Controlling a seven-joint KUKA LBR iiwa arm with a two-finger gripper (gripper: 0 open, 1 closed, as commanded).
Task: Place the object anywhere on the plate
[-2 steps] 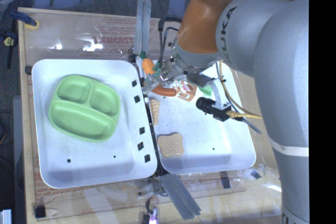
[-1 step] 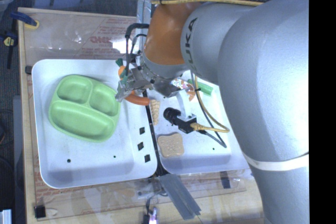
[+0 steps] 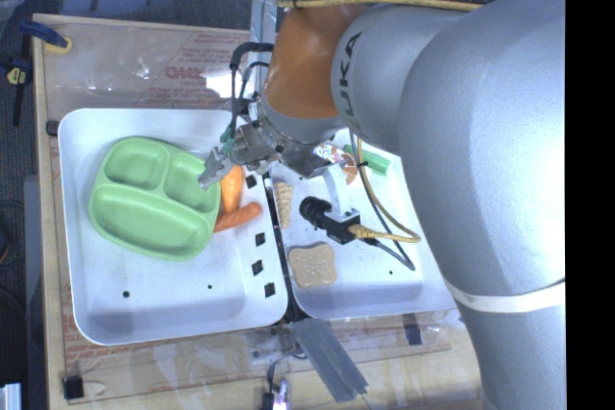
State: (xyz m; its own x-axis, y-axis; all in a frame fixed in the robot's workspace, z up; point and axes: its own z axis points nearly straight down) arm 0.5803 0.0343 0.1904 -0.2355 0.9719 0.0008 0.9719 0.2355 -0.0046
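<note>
My arm (image 3: 452, 110) spans the right bin (image 3: 404, 293) toward the left bin (image 3: 96, 302), where my gripper (image 3: 223, 170) grasps a carrot (image 3: 232, 188) beside the plate (image 3: 154, 197), so I judge the next move is carrying it leftward over the plate.

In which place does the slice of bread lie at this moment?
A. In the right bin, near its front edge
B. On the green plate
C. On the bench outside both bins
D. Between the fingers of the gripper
A: the slice of bread lies flat on the floor of the right bin, near its front edge, apart from the green plate in the left bin.
</note>
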